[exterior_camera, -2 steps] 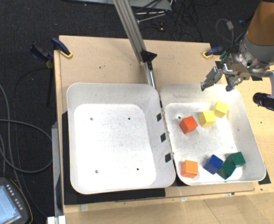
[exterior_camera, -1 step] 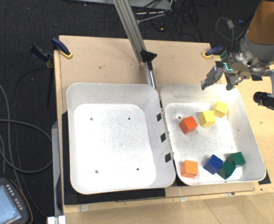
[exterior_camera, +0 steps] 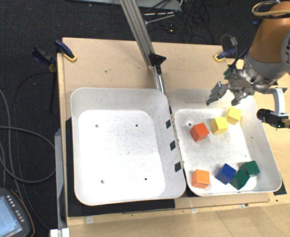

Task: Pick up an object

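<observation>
Arm (exterior_camera: 273, 38) enters from the right, orange band above wrist; gripper (exterior_camera: 228, 96) hangs over right bin's (exterior_camera: 263, 147) far rim, fingers spread, nothing between them

My arm (exterior_camera: 275, 38) shows, above the right bin (exterior_camera: 268, 147), as a broad rounded shell of orange — glossy, with a pale highlight on its upper curve — and a strip of grey casing at its outer side. A thin tan cable (exterior_camera: 266, 6) loops over the top of the orange part. Below the orange sits a grey metal wrist ring, and under it my gripper (exterior_camera: 227, 97) — dark grey, angular, with two slim fingers (exterior_camera: 214, 94) of dull metal. A small green-and-dark fitting is fixed beside the wrist, and a white bracket (exterior_camera: 278, 102) with a black cylinder hangs off the side above the bin's far rim.
</observation>
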You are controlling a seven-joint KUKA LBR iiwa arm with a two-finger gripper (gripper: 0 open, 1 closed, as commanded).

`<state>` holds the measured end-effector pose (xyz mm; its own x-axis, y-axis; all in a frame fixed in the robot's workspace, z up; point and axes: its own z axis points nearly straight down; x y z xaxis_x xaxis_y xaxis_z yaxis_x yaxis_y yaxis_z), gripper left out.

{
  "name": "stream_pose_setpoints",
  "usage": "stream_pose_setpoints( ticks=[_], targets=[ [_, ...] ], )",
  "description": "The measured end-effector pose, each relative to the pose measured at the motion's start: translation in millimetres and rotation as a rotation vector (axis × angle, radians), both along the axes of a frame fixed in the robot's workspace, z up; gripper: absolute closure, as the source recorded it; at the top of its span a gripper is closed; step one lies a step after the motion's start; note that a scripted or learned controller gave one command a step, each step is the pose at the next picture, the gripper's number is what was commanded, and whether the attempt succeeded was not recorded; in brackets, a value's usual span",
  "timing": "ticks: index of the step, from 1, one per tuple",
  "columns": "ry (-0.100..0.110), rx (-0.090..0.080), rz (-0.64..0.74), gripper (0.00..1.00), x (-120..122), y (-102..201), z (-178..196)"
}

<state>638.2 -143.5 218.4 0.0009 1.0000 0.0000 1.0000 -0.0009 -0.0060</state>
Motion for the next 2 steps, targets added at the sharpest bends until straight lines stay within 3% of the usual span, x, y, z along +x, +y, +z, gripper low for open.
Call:
stream_pose_setpoints(
  ticks=[2],
  targets=[
    [-0.007, -0.002, 0.001, 0.0, -2.9, 3.9, -88.7]
  ],
)
